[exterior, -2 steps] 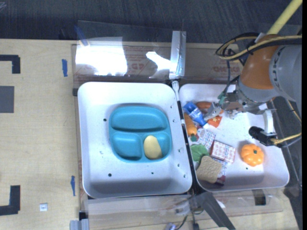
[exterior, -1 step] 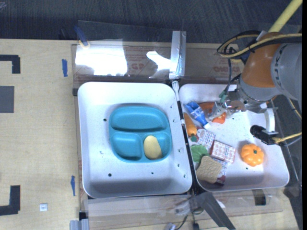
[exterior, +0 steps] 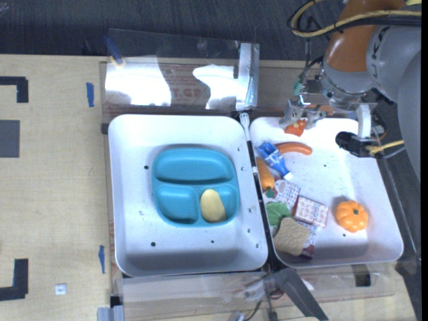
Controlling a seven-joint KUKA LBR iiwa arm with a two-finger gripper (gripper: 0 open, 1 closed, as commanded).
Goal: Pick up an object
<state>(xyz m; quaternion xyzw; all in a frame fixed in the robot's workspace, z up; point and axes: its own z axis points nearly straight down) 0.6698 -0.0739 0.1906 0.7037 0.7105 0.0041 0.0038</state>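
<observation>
A pale plywood bench top (exterior: pixel 47 199) carries short strips of blue tape (exterior: pixel 89 93) and black corner markings (exterior: pixel 19 89) on its left part, with a dark carpeted floor (exterior: pixel 167 5) beyond its far edge. Behind the left shallow white bin (exterior: pixel 127 199) stands a clear plastic sheet (exterior: pixel 174 72) that throws back bright glare, set against a brown board. Yellow and black cables (exterior: pixel 321 12) loop at the top right, above the right shallow white bin (exterior: pixel 384 199), and a grey bracket (exterior: pixel 294 296) juts out below the bins' near edge.
</observation>
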